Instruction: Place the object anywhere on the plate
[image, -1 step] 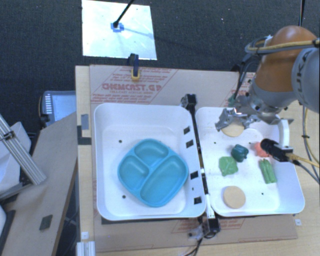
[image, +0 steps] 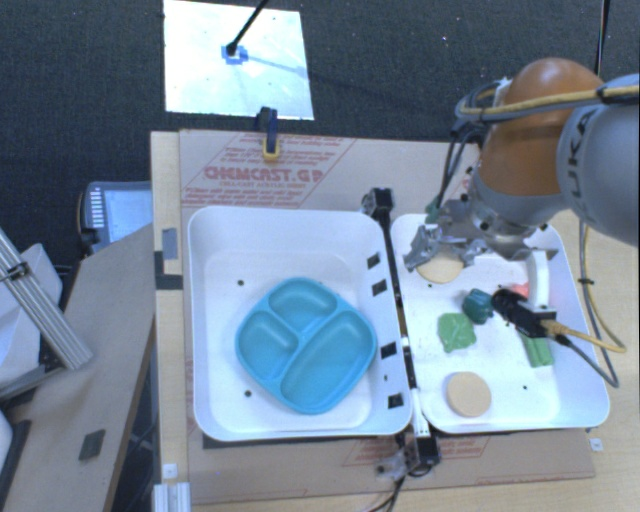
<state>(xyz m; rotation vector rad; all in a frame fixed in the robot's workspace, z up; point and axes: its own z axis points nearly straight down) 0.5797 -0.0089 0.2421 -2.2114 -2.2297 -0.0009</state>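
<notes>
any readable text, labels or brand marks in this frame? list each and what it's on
"CHEMCAST GP": large red print on the brown sheet behind the bins.
Smaller red lines around it: too blurred to read.
Letters on the arm's grey housing, partly cut off: looks like "UK", not certain.
Blue plate: no text.

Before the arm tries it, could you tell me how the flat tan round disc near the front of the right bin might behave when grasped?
The flat tan round disc looks thin and lies flat on the right white bin, so fingers may struggle to get under its edge. Its smooth-looking surface suggests it could slide if pushed. It seems small, so probably light.
</notes>
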